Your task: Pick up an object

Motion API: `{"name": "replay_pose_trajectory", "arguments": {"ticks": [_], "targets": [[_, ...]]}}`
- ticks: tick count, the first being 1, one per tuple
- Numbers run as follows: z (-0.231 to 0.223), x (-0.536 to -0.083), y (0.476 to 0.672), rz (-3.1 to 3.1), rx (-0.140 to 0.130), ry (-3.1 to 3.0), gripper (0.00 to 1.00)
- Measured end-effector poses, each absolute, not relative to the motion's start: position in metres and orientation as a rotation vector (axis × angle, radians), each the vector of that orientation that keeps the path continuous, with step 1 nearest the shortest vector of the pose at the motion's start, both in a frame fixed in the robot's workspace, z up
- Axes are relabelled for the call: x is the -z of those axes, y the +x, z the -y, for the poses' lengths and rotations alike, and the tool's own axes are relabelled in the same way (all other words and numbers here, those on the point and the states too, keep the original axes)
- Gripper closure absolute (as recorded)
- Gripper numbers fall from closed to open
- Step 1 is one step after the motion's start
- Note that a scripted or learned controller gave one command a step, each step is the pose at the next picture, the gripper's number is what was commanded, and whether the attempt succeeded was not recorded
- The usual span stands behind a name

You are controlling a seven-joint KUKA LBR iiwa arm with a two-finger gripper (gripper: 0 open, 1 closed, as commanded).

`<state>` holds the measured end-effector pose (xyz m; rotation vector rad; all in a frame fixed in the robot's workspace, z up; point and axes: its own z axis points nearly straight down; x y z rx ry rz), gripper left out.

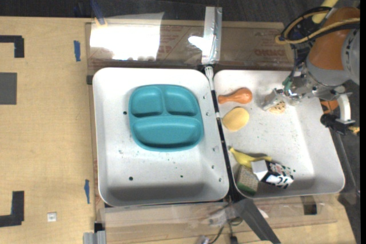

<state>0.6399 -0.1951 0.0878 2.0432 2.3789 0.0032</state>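
While one teal tray (pixel 166 117) fills the left bin (pixel 108 180); right bin (pixel 320 174) holds five things.

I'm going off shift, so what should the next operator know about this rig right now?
Gripper: low over the far end of the right white bin; finger state unreadable, nothing seen held.
Right bin: orange pear-shaped toy, yellow rounded lemon-like toy, yellow banana, black-and-white printed packet, small tan piece by the gripper.
Left white bin: teal divided plate.
Done: no pick visible.
Left: grasp and lift one object.
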Motion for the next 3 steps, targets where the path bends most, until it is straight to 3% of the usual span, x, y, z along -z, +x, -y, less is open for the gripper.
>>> {"name": "replay_pose_trajectory", "arguments": {"ticks": [1, 2, 3], "targets": [[0.164, -0.086, 0.636, -2.694, -0.003, 1.613, 0.0], [0.158, -0.086, 0.637, -2.571, -0.004, 1.8, 0.0], [0.169, -0.086, 0.668, -2.348, -0.004, 2.08, 0.0]]}}
